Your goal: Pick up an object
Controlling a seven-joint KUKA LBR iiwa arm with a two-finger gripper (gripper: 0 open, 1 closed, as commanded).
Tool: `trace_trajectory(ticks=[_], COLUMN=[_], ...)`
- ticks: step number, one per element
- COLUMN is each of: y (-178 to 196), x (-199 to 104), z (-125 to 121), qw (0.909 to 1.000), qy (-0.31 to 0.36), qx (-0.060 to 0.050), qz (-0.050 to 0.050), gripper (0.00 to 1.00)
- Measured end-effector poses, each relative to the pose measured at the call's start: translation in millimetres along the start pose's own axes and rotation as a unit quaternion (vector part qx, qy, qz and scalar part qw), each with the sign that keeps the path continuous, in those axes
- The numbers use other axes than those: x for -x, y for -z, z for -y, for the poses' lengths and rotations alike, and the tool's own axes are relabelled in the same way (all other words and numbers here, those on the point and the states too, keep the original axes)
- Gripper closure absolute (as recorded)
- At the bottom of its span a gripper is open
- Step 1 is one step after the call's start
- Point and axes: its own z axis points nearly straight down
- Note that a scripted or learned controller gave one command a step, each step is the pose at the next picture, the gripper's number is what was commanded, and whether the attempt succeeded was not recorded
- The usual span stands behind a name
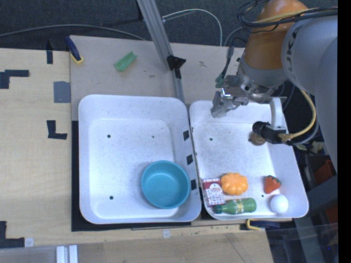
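Presently, candidates: we find a pumpkin [234,183], bottle [236,206], carton [212,191], strawberry [271,184] and egg [279,204] clustered at the lower end of the right bin [241,141].
Handling: we judge all light toys; the egg smooth and liable to slip, the pumpkin rounder and bulkier.
Hold: across the bottle's narrow body looks safest.
Arm: reaching in from upper right, the gripper [221,106] over the bin's upper edge, well apart from the cluster.
Claw: we cannot tell its state; nothing seen held.

The round blue plastic bowl [165,183] sits in the left white bin [96,147]; the orange toy pumpkin [234,183], green toy bottle [236,206] and white egg [279,204] lie right of that bowl.
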Motion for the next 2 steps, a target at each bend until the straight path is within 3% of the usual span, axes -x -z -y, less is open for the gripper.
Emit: trace_trajectory(ticks=[2], y=[2.7], x=[-102.3], z=[17.1], qw=[1.0000], qy=[0.000], qx=[0.000], qz=[0.000], gripper=[1.00])
